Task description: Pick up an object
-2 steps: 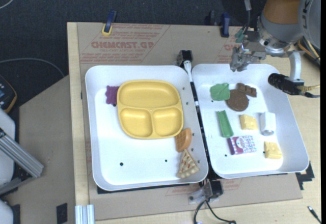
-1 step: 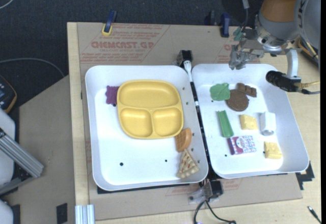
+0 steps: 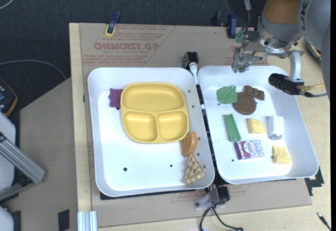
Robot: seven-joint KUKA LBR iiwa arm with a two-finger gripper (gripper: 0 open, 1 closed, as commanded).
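Toy food (image 3: 244, 104), apart from jaws (image 3: 240, 65)

Open floor (image 3: 134, 164) below yellow tray (image 3: 155, 111)

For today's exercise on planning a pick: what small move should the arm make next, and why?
Probably come toward the camera and down over the green leaf piece: the gripper hangs above the right bin's far rim, with nothing between its jaws, and that piece lies nearest.
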